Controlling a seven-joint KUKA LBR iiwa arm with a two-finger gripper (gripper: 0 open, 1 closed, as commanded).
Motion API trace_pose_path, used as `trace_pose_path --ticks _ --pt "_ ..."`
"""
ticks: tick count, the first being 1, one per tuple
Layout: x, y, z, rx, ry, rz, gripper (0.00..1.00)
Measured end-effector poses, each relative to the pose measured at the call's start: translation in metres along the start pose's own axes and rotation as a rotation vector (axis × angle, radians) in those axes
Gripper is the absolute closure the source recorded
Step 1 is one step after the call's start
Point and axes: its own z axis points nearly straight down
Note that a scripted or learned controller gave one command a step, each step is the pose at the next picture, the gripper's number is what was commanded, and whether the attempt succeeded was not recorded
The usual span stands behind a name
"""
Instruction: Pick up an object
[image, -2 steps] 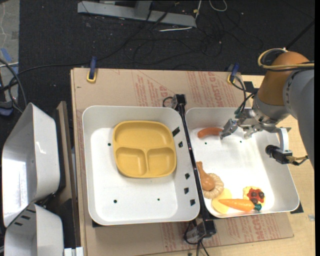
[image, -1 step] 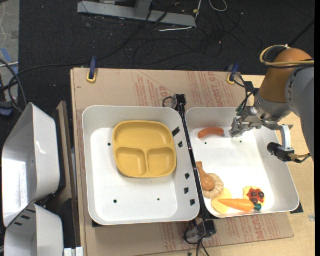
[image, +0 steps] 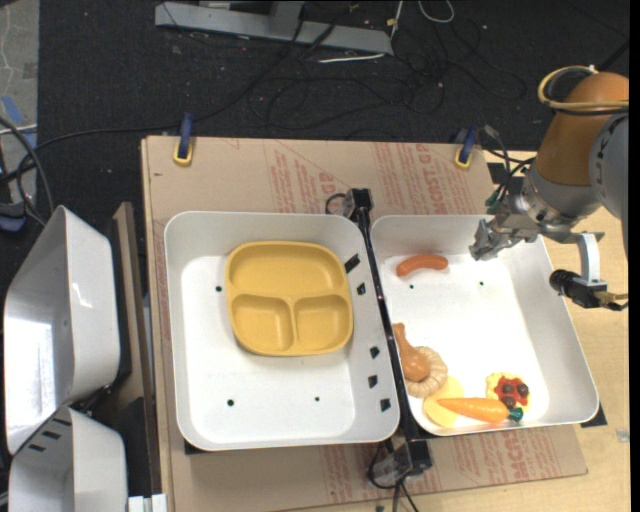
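My gripper (image: 487, 243) hangs over the back right part of the right bin (image: 560, 330), its dark fingertips pointing down and left. An orange sausage (image: 422, 264) lies on the bin floor to the gripper's left, apart from it. Near the front of the same bin sit a tan chicken drumstick (image: 418, 363), an orange carrot (image: 472, 408) on a yellow piece (image: 443, 401), and a small yellow toy with red berries (image: 508, 390). Nothing shows between the fingers.
The left bin (image: 200, 400) holds a yellow divided tray (image: 290, 298). A black divider with clips (image: 378, 320) runs between the bins. Two clamps (image: 183, 150) hold the cardboard at the back. White tubs (image: 55, 320) stand at the far left.
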Motion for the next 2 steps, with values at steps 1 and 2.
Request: trace_pose_path --ticks 1,2 --pt "-0.005 -0.007 -0.047 0.003 0.000 0.003 1.00" --pt "-0.005 -0.005 -0.101 -0.001 -0.001 0.000 1.00"
